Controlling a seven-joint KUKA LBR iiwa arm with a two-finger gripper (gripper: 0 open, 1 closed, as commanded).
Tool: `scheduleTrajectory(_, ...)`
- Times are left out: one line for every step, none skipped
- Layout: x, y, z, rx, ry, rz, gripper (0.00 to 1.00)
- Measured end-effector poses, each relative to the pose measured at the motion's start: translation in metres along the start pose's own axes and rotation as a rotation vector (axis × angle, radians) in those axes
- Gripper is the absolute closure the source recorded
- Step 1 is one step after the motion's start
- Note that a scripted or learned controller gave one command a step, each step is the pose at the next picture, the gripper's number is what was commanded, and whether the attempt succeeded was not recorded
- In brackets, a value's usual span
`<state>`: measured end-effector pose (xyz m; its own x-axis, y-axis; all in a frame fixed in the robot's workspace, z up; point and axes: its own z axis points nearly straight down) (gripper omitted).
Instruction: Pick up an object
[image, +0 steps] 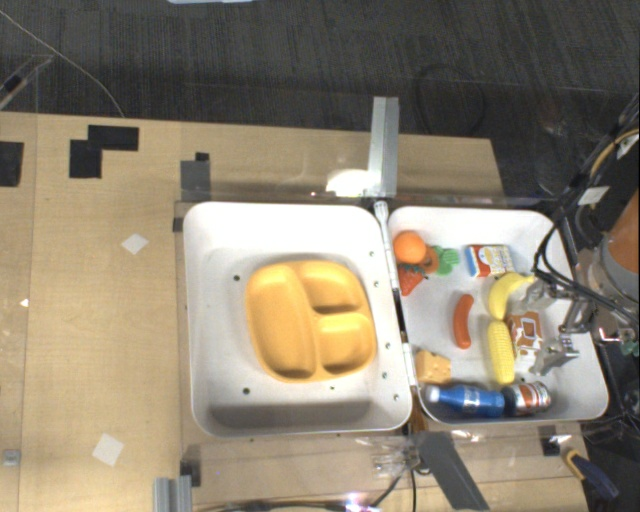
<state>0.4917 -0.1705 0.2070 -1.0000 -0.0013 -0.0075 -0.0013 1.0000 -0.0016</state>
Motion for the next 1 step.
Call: scheduleTrajectory(-0.0219, -0.0330, 0.0961, 0.000, -0.001, 0.231, 0.00)
